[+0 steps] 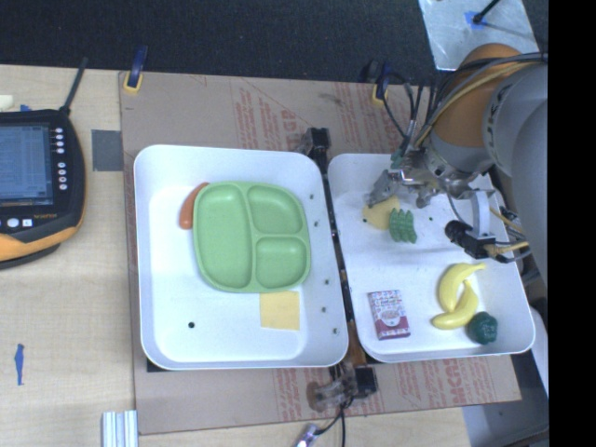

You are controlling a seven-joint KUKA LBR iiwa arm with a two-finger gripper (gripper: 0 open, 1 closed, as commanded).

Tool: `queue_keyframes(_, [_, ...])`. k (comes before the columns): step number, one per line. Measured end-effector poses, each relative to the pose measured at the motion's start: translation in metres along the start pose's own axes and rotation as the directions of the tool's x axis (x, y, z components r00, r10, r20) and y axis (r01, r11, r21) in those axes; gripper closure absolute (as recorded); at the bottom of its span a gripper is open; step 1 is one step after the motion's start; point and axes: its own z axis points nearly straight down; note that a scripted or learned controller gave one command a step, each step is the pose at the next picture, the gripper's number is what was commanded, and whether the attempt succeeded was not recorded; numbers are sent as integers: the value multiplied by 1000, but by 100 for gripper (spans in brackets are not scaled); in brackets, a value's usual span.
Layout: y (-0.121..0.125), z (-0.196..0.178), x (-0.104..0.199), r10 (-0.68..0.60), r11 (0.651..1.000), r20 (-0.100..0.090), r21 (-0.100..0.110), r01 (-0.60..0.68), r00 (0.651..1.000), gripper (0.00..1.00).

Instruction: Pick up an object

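At far left, a teach pendant (33, 189) lies on the bench beside two shallow white bins. The left bin (158, 324), mid-frame, holds three things: one orange-red piece (188, 209) tucked under one green divided plate (251, 236), and one yellow square slice (280, 310) just below it. The right bin (358, 180) holds five: one pale yellow piece (377, 214) touching one small green ridged item (402, 225) near its upper edge, one red packet (388, 313) lower down, and one banana (456, 296) touching one dark green ball (482, 328) in the lower right. The gripper (396, 186) hangs low over the pale yellow piece, the likeliest target, at upper right; whether its pincer is apart or together cannot be told. Judging by this, nothing is lifted yet: the grasp and the raise both remain.
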Motion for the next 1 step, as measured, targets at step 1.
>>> queue_keyframes(1, [0,-11,-1,-2,1000,1,2,2,1000,100])
